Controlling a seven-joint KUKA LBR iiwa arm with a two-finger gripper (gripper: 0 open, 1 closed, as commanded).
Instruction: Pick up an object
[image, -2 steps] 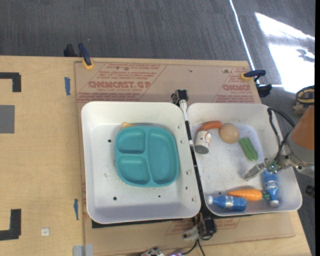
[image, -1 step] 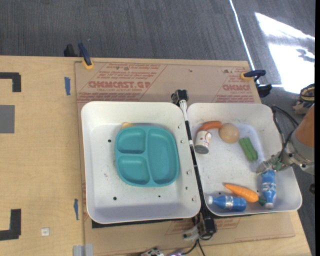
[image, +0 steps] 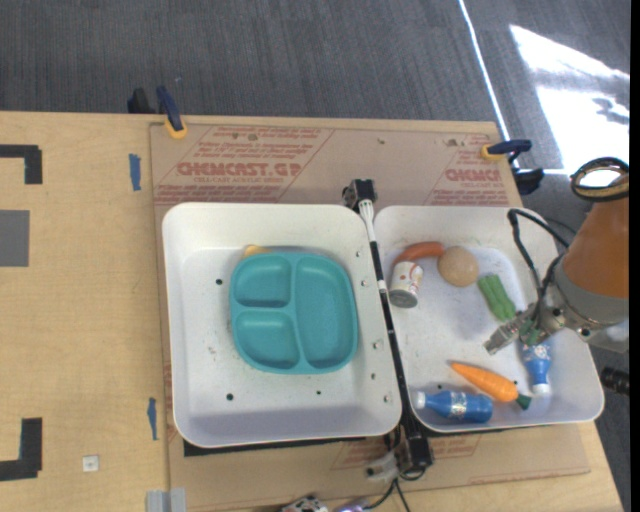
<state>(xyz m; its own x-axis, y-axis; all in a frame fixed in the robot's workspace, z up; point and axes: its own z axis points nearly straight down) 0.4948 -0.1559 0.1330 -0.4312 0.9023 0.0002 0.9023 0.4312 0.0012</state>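
The right bin holds several small objects. A red pepper and a tan ball lie at the back, with a small tin can on its side beside them. A green piece lies mid-bin. An orange carrot and a blue bottle rest near the front wall. A small blue-and-white tube sits at the right. My gripper hangs low over the bin's right part, just above the tube and right of the green piece.
A teal divided plate lies in the left bin, with something yellow peeking from behind it. Both bins stand on a cardboard sheet held by clamps. The arm's orange band rises over the right bin's right wall.
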